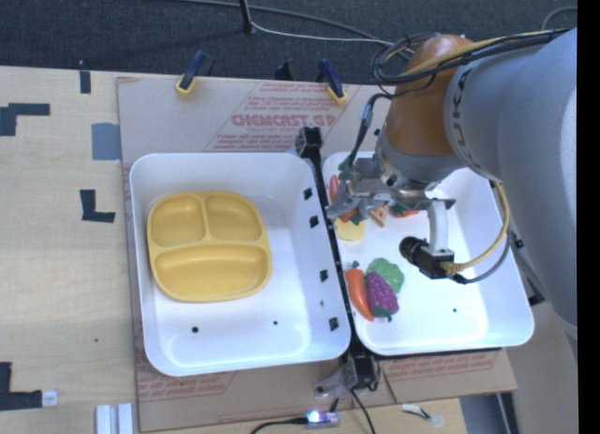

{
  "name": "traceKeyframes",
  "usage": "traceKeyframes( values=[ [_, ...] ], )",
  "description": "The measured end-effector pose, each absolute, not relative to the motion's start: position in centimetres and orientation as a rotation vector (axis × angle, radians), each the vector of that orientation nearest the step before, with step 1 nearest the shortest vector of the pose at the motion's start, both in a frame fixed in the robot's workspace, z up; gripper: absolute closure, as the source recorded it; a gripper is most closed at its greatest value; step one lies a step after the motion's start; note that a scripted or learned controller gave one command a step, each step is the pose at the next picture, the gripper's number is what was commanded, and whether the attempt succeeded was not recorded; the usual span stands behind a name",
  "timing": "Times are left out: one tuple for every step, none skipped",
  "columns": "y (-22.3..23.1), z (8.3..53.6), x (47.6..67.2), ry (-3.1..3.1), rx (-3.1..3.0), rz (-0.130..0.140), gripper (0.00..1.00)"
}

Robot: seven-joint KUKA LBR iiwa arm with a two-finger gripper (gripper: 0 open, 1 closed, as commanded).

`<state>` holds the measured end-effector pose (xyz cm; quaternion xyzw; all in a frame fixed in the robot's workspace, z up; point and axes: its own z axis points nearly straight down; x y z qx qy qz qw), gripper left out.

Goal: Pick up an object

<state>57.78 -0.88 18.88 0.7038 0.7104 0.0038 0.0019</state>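
On the table, the left bin (pixel 169 348) holds a yellow 3-compartment tray (pixel 208 245). In the right bin (pixel 487 324), a carrot (pixel 356 293), purple grapes (pixel 381 293) and a green piece (pixel 387 272) lie together. The hand (pixel 354 200) sits above a yellow item (pixel 350 230); its grip state cannot be told.

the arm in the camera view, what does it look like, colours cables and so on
The arm is bulky, with smooth light grey casing and an orange band above the wrist. Black cables loop over the orange part, and a yellowish hose curves beside a small black unit. The claw is a cluster of grey metal parts.
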Motion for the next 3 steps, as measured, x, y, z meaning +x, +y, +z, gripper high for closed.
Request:
traceKeyframes(
  values=[
    [-1.4, 18.4, 57.6, 2.223, 2.221, -0.001, 0.0],
    [-3.7, 18.4, 52.0, 2.22, 2.225, -0.002, 0.0],
    [-3.6, 19.4, 52.1, 2.223, 2.221, -0.001, 1.0]
  ],
)
